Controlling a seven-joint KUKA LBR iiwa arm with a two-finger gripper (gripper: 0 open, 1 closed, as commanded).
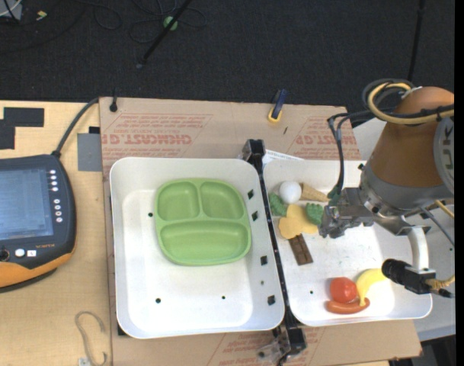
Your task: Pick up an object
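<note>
1. Objects for picking are gathered in the right bin (399, 300): a white ball (291, 192), a yellow flat piece (295, 223), green pieces (279, 203), a brown bar (299, 249), and, nearer the front edge, a red piece (343, 291) touching a yellow one (371, 280).
2. The hand (332, 221) is seen low over the right bin, just beside the yellow flat piece and a green piece at its right edge.
3. Whether the hand is released or clenched cannot be told, as it is dark and partly masked by the wrist; nothing can be made out in its grip.
4. The step in hand is judged to be the closing in on the cluster at the bin's left side.
5. A single item should be singled out, since the pieces there lie touching one another and could be pushed aside rather than caught.
6. The flat yellow piece is likely hard to grip from above; the ball may roll away.
7. The left bin (132, 280), bearing a green divided tray (203, 222), is well apart and need not be approached.
</note>
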